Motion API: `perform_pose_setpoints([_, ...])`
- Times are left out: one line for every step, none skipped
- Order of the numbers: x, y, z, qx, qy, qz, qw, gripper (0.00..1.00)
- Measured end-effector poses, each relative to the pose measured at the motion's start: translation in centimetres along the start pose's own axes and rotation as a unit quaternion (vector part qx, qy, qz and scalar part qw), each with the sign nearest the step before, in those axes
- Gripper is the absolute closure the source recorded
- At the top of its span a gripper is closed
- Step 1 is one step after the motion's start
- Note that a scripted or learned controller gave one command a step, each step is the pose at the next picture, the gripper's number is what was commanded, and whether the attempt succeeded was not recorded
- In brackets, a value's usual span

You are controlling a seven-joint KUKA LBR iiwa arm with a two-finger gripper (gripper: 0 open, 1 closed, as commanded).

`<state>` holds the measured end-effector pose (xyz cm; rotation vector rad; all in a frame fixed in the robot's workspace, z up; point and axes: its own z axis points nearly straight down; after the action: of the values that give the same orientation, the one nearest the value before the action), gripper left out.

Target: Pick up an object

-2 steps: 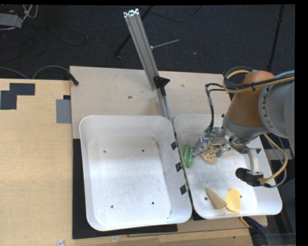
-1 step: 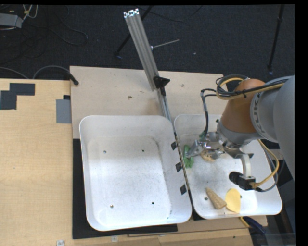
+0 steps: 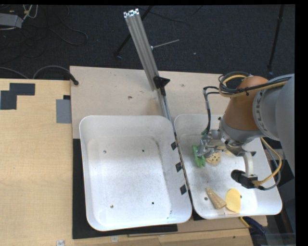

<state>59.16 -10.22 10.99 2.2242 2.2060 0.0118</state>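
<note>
Claw [image 3: 208, 146] low in right-hand white bin [image 3: 269, 204], whether spread or closed unreadable. Small green plastic piece [image 3: 198, 156] just left-below it, long axis roughly upright; tan perforated piece [image 3: 213, 157] adjacent.

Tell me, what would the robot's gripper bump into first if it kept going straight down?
Probably the small green plastic piece right under the gripper, or the tan block beside it; depth is unclear.

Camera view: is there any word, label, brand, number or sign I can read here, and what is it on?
No readable text.
The checkered marker atop the slanted aluminium rail is a black-and-white pattern, with no letters.
The tan piece with dark dots by the gripper is too small to read.
The two white bins bear no label.
</note>
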Motion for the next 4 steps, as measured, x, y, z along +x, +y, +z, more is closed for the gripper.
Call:
perform_pose_setpoints([0.0,0.1,-4.2,0.006,0.001,-0.004,1.0,1.0])
perform_pose_setpoints([-0.9,-0.1,-8.8,0.005,0.0,-0.002,1.0,1.0])
perform_pose_setpoints([-0.9,-0.1,-8.9,0.007,0.001,-0.003,1.0,1.0])
perform_pose_setpoints([3.7,-2.1,-8.5,0.008,0.002,-0.005,0.9999,1.0])
